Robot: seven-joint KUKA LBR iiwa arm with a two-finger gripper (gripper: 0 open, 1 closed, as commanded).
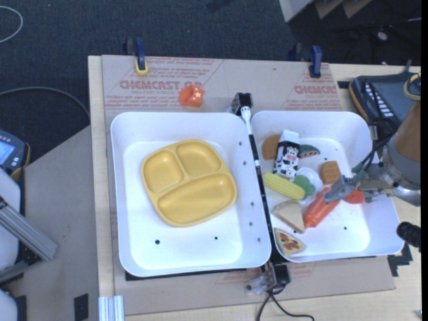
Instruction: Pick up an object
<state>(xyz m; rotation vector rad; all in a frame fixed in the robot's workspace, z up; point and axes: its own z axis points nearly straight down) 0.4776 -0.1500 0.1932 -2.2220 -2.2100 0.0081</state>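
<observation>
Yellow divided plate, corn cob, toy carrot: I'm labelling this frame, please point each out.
yellow divided plate point(189, 181), camera view, large front compartment.
corn cob point(283, 186), camera view, middle of cob.
toy carrot point(317, 210), camera view, orange body.

tray point(189, 189) yellow | bins point(127, 199) white | carrot point(319, 209) orange | corn point(283, 186) yellow | carton point(288, 159) black-white cow spots

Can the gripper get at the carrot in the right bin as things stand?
Probably yes. The gripper sits just at the carrot's upper end, with nothing lying over the carrot. The sandwich and corn crowd its left side, so a clean grasp is not certain.
</observation>
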